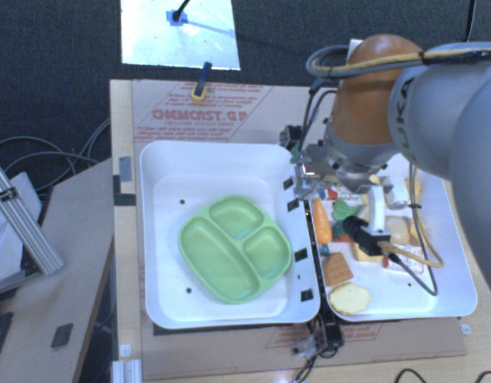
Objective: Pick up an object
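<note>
A green divided plate (233, 248) with three compartments lies in the left white bin (161, 214). Both bins rest on a brown sheet printed with red lettering (199, 112). Behind it, a pale square panel (180, 22) lies on dark carpet, and grey cables (37, 154) trail at left.

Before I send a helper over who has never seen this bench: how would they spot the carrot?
Go to the right bin, the one under the arm. Along its left wall, beside the divider between the bins, lies the carrot. It is the only long, bright orange piece; the cracker and the round pale slice below it are flat.
</note>
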`<state>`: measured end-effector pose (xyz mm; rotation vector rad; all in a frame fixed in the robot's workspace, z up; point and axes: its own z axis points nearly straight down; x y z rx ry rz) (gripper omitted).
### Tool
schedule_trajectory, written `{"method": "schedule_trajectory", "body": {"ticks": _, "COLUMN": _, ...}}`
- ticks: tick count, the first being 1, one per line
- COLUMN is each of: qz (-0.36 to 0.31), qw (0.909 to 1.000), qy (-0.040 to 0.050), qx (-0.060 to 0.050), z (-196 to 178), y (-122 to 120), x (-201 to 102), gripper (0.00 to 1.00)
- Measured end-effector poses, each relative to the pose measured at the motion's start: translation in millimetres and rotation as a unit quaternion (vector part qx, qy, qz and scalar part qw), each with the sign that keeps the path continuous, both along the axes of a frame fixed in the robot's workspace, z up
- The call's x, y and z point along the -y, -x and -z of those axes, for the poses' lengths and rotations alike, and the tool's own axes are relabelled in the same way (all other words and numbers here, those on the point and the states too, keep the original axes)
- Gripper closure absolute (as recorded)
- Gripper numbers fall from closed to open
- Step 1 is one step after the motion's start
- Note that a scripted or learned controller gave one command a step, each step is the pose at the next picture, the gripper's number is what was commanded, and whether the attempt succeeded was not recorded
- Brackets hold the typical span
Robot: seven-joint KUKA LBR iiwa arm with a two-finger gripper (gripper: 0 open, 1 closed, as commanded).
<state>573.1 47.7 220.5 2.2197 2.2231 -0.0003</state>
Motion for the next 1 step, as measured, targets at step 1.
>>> {"method": "schedule_trajectory", "body": {"ticks": 1, "qz": -0.001, "qw": 1.0, "qy": -0.0001, "qx": 0.0, "z": 5.0, "y": 8.8, "x": -7.0, "gripper": 1.0}}
